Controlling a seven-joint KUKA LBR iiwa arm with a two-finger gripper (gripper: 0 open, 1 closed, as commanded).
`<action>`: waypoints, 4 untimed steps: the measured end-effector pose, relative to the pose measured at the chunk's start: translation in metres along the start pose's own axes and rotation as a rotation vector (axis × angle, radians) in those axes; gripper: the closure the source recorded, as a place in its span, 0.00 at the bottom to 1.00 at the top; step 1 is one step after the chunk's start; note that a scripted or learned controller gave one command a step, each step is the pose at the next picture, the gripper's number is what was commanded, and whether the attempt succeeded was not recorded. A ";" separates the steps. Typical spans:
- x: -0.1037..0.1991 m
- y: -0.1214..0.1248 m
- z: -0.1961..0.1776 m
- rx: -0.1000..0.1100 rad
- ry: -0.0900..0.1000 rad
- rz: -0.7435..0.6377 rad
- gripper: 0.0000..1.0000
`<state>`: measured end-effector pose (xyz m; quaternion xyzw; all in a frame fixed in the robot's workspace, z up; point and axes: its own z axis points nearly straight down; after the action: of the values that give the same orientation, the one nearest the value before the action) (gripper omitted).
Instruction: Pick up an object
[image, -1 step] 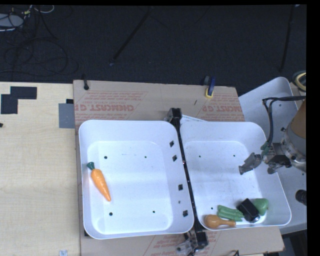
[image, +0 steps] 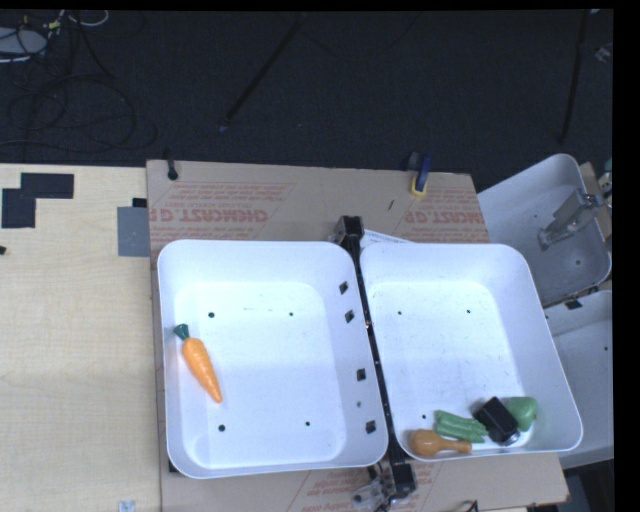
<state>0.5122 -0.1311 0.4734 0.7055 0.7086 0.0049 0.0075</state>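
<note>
Left bin (image: 170, 300): I see one carrot (image: 201, 367) here, orange with a green top, lying near the bin's left wall, its tip pointing toward the near edge. It lies apart from everything else.

Right bin (image: 540, 300): four things are crowded into the near right corner. A tan pear-shaped piece (image: 437, 443) lies against the near wall; a green pod-like piece (image: 459, 427) lies just beside it; a black block (image: 496, 420) overlaps the pod's end and touches a light green piece (image: 521, 409).

Arm (image: 575, 215): I make out grey metal parts at the tabletop's right edge, outside the right bin. I cannot pick out the claw among them, so I cannot tell whether it is apart or together. Nothing is held, as far as I can see.

Step in hand: I judge it to be choosing a target and approaching; the pick is not yet begun.

Preferred target: the carrot, in my judgement. It is isolated, so the claw can come straight down and close across its thick half, at right angles to its length.

Risk, carrot: it is close to the left wall, and a tapered body may slip toward the tip.

Risk, corner cluster: the walls and touching neighbours leave little room, so I would expect a nudge or a double grab there.
</note>
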 end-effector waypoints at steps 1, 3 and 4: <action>0.000 -0.001 0.000 0.021 0.002 0.000 1.00; 0.016 -0.034 -0.066 0.017 0.004 -0.004 1.00; 0.197 -0.011 -0.064 0.021 0.006 -0.014 1.00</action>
<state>0.4997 0.0660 0.5366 0.7007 0.7135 -0.0003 -0.0019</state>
